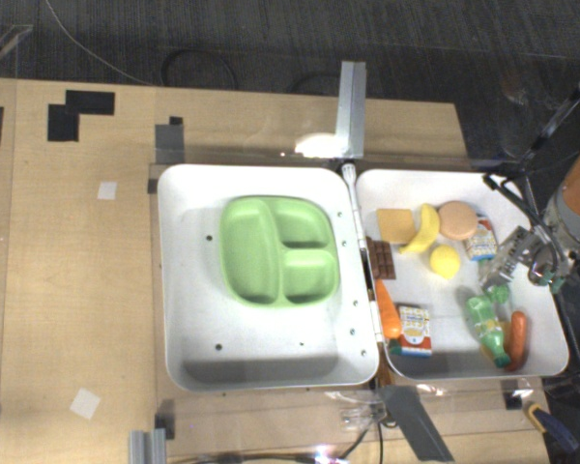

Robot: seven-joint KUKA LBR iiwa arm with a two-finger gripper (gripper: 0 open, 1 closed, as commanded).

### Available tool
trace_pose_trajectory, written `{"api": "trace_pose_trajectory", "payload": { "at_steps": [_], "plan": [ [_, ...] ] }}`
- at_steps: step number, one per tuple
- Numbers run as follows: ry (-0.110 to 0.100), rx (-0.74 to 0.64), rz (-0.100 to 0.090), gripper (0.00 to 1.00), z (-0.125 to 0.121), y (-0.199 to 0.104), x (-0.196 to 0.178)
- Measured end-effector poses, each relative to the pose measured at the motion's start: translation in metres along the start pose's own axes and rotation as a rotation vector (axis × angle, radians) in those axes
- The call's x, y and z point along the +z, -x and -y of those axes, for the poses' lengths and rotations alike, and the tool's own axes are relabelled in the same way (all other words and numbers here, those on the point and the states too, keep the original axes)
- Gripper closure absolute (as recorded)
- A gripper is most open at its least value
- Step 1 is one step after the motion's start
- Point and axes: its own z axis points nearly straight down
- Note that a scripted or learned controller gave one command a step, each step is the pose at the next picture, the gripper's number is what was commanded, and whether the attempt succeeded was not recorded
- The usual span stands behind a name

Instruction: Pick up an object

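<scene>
**Two white bins on a pale wooden bench**

Dark carpet lies beyond the bench (68, 259). At nine o'clock, the left white plastic bin (188, 356) holds a green divided tray (275, 249). At three o'clock, the metal two-finger gripper (510, 264) hovers in the right white bin (551, 356), jaws slightly spread and empty, above a green plastic bottle (485, 317). Labels are unreadable.
</scene>
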Motion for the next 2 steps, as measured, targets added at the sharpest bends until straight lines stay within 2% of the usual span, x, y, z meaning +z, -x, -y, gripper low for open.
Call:
{"api": "trace_pose_trajectory", "payload": {
  "at_steps": [1,2],
  "plan": [
    [-0.002,0.000,-0.008,0.00,0.001,-0.002,0.004],
    [-0.004,0.223,-0.010,0.00,0.021,0.022,0.117]
  ]
}}
